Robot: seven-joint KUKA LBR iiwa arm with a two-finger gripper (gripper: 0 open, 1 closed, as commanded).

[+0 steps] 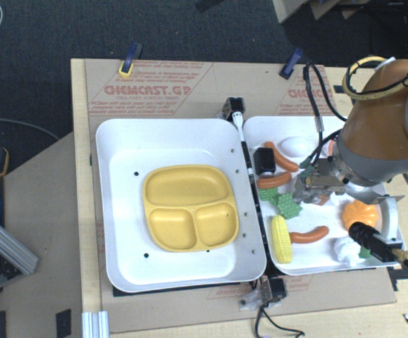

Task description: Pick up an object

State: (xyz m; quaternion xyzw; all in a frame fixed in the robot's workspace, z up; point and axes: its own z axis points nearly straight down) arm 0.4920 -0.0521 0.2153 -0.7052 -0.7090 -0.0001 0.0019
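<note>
My gripper (pixel 308 191) hangs low over the middle of the right bin (pixel 309 263), under the grey and orange arm. Just to its lower left lies a green leafy toy (pixel 285 205). An orange sausage (pixel 273 182) lies right beside the gripper on its left. A second sausage (pixel 285 160) and a white egg-like piece (pixel 295 146) sit farther back. Toward the front are a yellow corn cob (pixel 280 238) and a red sausage (pixel 308 235). An orange fruit (pixel 357 213) rests to the right of the gripper. I see nothing held.
The left bin (pixel 119 189) holds a yellow divided plate (pixel 189 208). A black block (pixel 263 161) lies at the right bin's left wall. A small white piece (pixel 344 248) sits at its front right corner. The arm covers the right bin's far right part.
</note>
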